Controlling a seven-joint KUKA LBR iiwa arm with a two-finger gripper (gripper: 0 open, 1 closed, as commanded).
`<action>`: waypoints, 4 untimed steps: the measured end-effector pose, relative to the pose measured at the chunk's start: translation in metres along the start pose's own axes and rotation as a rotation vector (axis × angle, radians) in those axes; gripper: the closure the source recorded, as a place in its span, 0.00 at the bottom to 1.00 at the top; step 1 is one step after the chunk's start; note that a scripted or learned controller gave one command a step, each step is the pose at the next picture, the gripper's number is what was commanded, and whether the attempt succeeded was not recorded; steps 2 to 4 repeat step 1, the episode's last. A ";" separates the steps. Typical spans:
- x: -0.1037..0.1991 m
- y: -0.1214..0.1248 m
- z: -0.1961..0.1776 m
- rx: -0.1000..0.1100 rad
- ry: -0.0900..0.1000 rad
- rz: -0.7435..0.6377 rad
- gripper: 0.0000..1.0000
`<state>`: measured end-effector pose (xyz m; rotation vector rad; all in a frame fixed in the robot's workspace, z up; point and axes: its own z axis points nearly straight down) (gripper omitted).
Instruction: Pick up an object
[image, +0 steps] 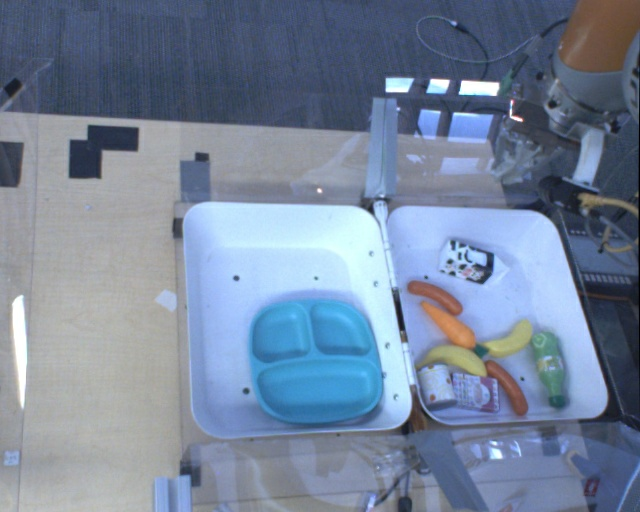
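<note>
The arm, grey with an orange band (598, 35), sits at the top right of the view, above and behind the far right corner of the right bin (560, 240), well apart from everything inside it. Its hand (545, 150) hangs over the clutter behind the bins, and whether it is spread or pressed together cannot be told here; nothing is visible in its grip. The right bin carries all the loose items. A small black-and-white patterned packet (467, 261) lies alone toward the far side. Nearer the middle, a reddish sausage (435, 296) lies just beside an orange carrot (447, 323). Below them a yellow banana (457, 359) rests against a second, smaller banana (509, 339) that curves off to the right. A small can with a red and white label (457, 389) lies on its side at the near edge, touching another sausage (507, 387) that runs diagonally beside it. A green bottle (549, 368) lies near the right wall. The left bin (215, 300) holds a blue divided plate (315, 361) with three compartments, set toward its near right corner. Both bins rest on the pale wooden bench (90, 320).
</note>
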<state>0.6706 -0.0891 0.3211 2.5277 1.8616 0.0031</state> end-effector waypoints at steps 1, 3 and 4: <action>0.051 -0.016 -0.053 0.001 -0.001 0.482 1.00; 0.051 -0.016 -0.053 0.001 -0.001 0.482 1.00; 0.051 -0.016 -0.053 0.001 -0.001 0.482 1.00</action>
